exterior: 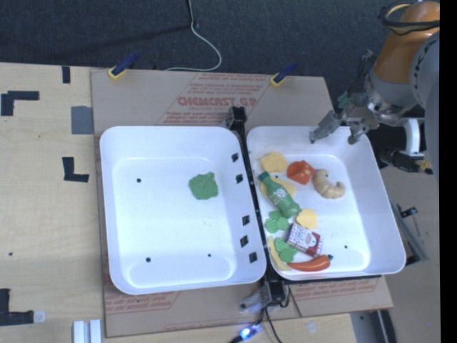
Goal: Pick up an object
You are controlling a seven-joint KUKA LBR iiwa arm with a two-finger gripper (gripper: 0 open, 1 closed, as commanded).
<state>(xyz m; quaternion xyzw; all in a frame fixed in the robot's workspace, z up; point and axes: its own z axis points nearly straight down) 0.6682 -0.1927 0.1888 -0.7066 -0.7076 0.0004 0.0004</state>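
My gripper (333, 137) hangs open over the back edge of the right bin (371, 213), its two dark fingers spread wide with nothing between them. Below it in that bin lie a tan croissant (329, 184), a red pepper (300, 171), a yellow piece (273, 163) and a green bottle (280, 196). Nearer the front are a red-and-white packet (305, 241), a red chili (312, 264), a small yellow piece (308, 218) and green leafy bits (276, 224). One green leaf (204, 186) rests alone in the left bin (121, 213).
Both bins sit on a cardboard sheet (207, 98) held by blue and yellow clamps (123, 64) at the back. A black divider with clips (243, 184) runs between the bins. A thin cable (203, 38) hangs over the dark backdrop.
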